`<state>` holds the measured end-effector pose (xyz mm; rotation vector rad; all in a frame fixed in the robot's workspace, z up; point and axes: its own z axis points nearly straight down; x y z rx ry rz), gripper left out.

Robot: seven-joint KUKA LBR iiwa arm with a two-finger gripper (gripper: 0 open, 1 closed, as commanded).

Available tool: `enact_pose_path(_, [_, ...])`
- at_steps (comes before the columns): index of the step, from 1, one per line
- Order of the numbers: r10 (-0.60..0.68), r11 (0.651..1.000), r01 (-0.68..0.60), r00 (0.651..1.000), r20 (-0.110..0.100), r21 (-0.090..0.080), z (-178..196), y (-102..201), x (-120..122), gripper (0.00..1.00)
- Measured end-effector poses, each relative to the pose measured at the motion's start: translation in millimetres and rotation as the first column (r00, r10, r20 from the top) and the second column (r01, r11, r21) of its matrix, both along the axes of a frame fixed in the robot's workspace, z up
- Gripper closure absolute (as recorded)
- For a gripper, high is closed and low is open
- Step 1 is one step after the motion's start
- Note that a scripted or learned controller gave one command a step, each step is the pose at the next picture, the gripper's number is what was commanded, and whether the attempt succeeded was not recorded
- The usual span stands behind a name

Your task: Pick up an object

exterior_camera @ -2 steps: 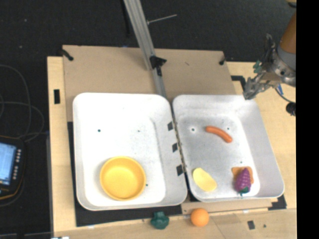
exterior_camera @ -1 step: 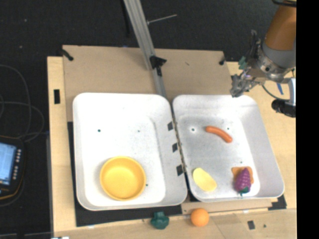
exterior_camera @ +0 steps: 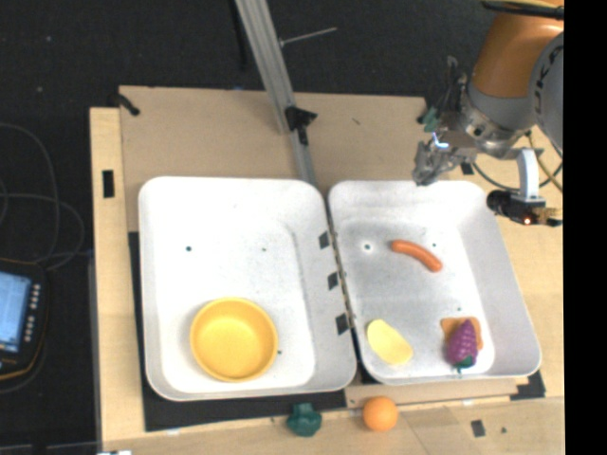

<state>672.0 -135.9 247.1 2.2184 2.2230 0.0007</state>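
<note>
Hovering claw (exterior_camera: 432,167) above right bin's (exterior_camera: 493,245) far rim, arm (exterior_camera: 507,60) upright

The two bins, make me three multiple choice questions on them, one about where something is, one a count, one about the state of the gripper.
1. Where is the yellow bowl?
A. Near corner of the left bin
B. Far corner of the right bin
C. On the bench outside the bins

2. How many things lie in the right bin?
A. One
B. Three
C. Five

3. Where does the gripper stand?
A. Down in the left bin, on the bowl
B. Over the far edge of the right bin, nothing seen between its fingers
C. Low over the near edge of the bench

Answers:
1. A: the bowl sits at the near end of the left bin.
2. B: an orange sausage, a pale yellow piece and purple grapes.
3. B: it hangs by the bin's far rim, apart from all three things.
</note>
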Motion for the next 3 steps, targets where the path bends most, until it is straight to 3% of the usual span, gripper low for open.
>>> enact_pose_path(3, [0.004,1.0,-0.004,1.0,-0.005,0.003,19,151,-7,1.0])
